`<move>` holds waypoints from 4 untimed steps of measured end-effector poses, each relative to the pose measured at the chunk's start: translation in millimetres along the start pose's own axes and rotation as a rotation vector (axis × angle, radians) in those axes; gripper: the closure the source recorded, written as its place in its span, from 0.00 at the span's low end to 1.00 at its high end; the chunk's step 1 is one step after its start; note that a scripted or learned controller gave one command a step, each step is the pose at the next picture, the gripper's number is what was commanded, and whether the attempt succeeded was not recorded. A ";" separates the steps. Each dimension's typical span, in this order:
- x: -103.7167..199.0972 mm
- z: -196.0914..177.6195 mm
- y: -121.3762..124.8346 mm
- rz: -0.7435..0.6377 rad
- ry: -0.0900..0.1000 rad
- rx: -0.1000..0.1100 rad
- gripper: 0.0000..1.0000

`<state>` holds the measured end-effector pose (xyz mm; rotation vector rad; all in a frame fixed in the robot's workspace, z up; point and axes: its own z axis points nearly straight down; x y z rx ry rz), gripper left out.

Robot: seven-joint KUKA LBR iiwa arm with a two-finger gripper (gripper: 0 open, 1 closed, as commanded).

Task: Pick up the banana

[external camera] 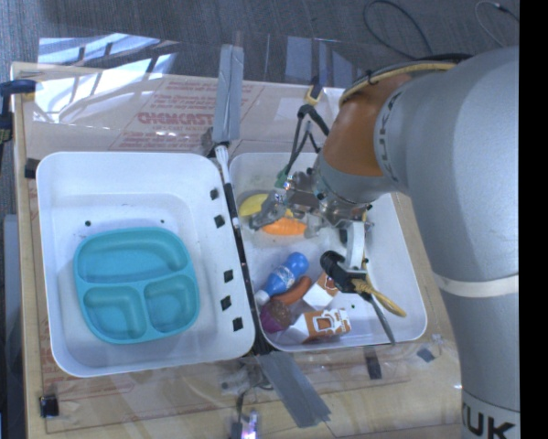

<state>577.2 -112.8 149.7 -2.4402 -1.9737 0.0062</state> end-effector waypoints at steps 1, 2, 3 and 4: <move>-1.1 57.7 44.0 -0.025 0.000 -0.004 0.00; 0.7 47.8 44.0 -0.032 0.001 -0.002 1.00; 0.8 48.0 43.9 -0.033 0.000 -0.002 0.00; 26.4 57.9 74.0 -0.118 -0.004 0.004 0.00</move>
